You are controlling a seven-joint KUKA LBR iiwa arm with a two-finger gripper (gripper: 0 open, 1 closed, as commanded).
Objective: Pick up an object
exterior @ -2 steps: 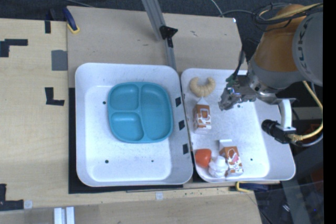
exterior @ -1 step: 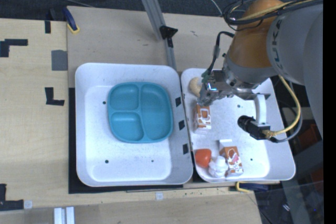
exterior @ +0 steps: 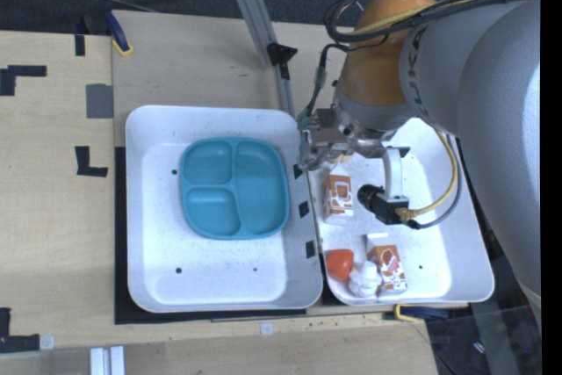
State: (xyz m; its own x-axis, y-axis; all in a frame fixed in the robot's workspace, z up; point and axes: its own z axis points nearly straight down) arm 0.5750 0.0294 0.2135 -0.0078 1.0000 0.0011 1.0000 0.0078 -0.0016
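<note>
We find a small orange-and-white carton [exterior: 339, 194] lying in the right bin [exterior: 457, 272], just below the gripper [exterior: 318, 152]. We cannot tell the gripper's state. Another carton [exterior: 386, 266] and an orange object [exterior: 340, 261] lie nearer. A teal divided plate [exterior: 234, 188] occupies the left bin [exterior: 149, 268].

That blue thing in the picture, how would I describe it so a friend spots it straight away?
Look at the left white bin. In its middle lies a teal divided plate with three compartments. It lies alone there, while the small cartons and the orange item crowd the right bin.
</note>
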